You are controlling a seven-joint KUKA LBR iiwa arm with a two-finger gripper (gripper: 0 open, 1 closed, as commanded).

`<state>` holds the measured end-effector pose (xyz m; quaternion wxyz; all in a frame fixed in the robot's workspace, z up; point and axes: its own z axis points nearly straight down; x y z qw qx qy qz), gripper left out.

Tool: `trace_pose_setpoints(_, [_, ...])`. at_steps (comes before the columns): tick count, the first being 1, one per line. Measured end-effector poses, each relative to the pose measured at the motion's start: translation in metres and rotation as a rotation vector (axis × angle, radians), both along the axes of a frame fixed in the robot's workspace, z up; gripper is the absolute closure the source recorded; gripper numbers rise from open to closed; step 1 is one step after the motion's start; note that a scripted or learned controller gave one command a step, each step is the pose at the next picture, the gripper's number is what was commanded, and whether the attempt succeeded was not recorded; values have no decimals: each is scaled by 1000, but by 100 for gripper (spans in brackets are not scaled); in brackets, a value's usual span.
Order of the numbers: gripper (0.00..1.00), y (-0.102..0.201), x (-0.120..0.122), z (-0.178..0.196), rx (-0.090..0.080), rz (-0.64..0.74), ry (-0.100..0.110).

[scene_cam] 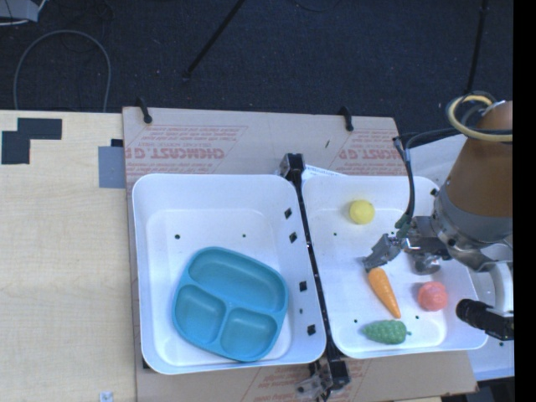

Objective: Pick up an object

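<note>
1. Gripper (pixel 387 253): reaches in from the right over the right bin (pixel 335 316); its fingers hang just above the top end of the toy carrot (pixel 384 291). Whether the jaws stand wide or narrow cannot be told, and nothing shows between them.
2. Toy carrot: orange, lying slantwise on the bin floor, its tip toward the front wall.
3. Green toy vegetable (pixel 386 332): knobbly, near the front wall, just beside the carrot's tip.
4. Pink ball (pixel 432 296): right of the carrot, apart from it.
5. Yellow ball (pixel 362 212): toward the back of the right bin, well apart from the other toys.
6. Arm (pixel 486 174): grey body with an orange band, above the bin's right side.
7. Left bin (pixel 159 199): holds a blue divided plate (pixel 229 303) with three compartments, set toward the front.
</note>
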<state>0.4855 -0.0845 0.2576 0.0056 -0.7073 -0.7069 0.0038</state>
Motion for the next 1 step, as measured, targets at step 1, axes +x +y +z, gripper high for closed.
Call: trace_pose_setpoints(1, [0, 0, 2, 4, -1, 1, -9])
